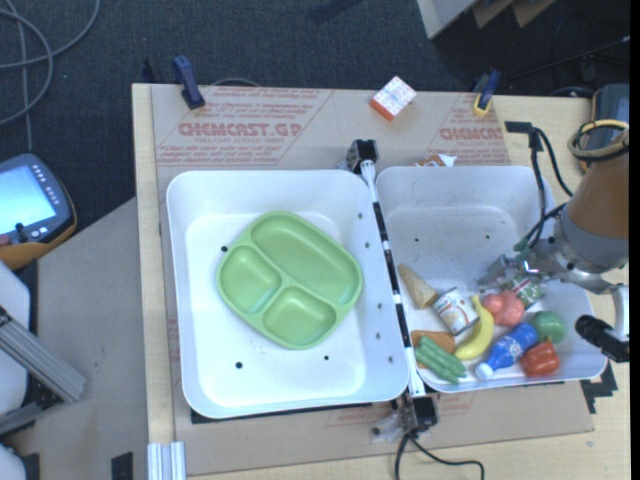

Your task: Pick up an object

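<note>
Heaped toys are being carried in the right white bin (470, 183), at its near right corner; a red plastic tomato-like toy (506, 308) is lying just below-left of the claw (520, 273), whose opening cannot be told.

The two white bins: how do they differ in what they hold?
The left bin holds one large thing, a green divided plate, lying flat near its middle. The right bin holds many small things, among them a toy banana and a small can, crowded into its near right part. The gripper is over the right bin, not the left. Both bins are shallow and white.
</note>
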Controlling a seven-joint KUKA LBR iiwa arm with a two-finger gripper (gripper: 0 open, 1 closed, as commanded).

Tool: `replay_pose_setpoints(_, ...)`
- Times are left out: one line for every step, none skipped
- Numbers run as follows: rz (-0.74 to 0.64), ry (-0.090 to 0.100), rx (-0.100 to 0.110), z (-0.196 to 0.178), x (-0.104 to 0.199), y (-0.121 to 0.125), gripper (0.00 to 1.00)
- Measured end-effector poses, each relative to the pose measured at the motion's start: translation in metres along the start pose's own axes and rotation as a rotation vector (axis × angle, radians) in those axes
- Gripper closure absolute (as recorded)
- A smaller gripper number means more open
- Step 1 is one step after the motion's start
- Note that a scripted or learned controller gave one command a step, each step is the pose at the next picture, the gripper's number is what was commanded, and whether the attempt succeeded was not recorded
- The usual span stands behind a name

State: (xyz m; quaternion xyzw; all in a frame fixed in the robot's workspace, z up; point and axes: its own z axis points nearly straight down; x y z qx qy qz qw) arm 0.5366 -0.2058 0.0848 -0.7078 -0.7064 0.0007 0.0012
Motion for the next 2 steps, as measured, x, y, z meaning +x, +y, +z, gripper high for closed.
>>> replay_pose_setpoints(-0.002, 0.0, -0.003, 0.0, 0.003, -0.017, 0.0)
replay_pose_setpoints(-0.001, -0.002, -0.007, -0.011, 0.002, -0.016, 1.0)
